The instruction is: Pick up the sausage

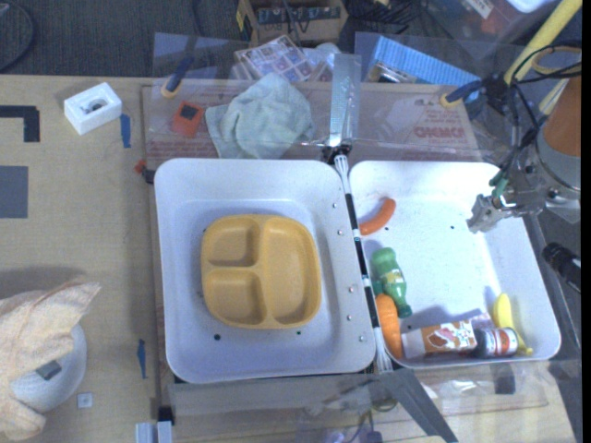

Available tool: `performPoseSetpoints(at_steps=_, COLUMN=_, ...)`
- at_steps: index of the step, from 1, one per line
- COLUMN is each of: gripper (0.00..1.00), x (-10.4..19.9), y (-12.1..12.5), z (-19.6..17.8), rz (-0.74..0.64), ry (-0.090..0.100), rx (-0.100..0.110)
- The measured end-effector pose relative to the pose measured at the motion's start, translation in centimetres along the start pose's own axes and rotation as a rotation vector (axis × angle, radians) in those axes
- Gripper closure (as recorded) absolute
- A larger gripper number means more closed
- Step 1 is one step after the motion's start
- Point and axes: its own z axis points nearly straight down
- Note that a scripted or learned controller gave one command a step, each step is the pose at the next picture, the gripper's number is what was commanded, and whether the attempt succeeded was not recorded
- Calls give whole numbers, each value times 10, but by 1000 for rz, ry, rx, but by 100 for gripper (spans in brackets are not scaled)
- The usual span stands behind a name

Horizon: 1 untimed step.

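The sausage (377,216) is a short orange-red curved link lying in the right bin (443,192), near its left wall and toward the back. My gripper (486,215) hangs over the right side of the same bin, well to the right of the sausage and apart from it. Nothing shows between its fingers.
In the right bin lie a green bottle (391,276), a carrot (389,325), a sauce bottle (460,341) and a small banana (507,315) along the front. The left bin (175,247) holds a yellow divided plate (262,270). A pale cloth (261,114) lies behind the bins.
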Motion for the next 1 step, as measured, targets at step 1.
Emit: performPoseSetpoints(at_steps=1, gripper=100, x=0, y=-37, z=-11, rz=-87, ry=0, rx=0)
